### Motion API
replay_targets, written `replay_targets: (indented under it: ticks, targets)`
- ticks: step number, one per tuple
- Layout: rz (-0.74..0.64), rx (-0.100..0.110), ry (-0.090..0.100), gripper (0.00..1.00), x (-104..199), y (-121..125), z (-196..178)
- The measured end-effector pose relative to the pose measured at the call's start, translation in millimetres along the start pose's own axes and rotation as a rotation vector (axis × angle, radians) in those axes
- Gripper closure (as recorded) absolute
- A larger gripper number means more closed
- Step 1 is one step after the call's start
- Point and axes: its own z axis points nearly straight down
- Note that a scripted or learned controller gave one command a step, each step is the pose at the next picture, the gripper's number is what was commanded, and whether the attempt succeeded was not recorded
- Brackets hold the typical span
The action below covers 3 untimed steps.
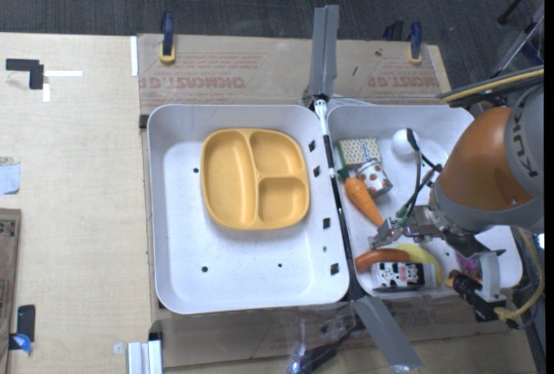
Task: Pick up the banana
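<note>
The banana (pixel 423 255) lies near the front of the right bin (pixel 450 112). Only a short yellow stretch of it shows, between a red-orange sausage-shaped item (pixel 379 258) and the arm's wrist. My gripper (pixel 391 231) hangs low over the bin just above and left of the banana, close to the carrot's tip. The grey wrist and orange band (pixel 485 160) hide the bin's right half. Nothing is visibly held.
In the right bin are an orange carrot (pixel 363 199), a small printed can (pixel 373 177), a green patterned packet (pixel 358 151), a white spoon (pixel 403 139) and a black-and-white box (pixel 400 276). The left bin (pixel 173 216) holds a yellow divided plate (pixel 255 178).
</note>
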Motion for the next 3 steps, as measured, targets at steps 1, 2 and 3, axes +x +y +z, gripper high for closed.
replay_targets:
  ticks: [1,2,3]
  targets:
    - [-0.105,-0.003,-0.002,0.0,-77,-5,-1]
    - [-0.359,-0.003,0.002,0.0,-122,-7,-1]
    - [-0.356,-0.004,0.0,1.0,-122,-6,-10]
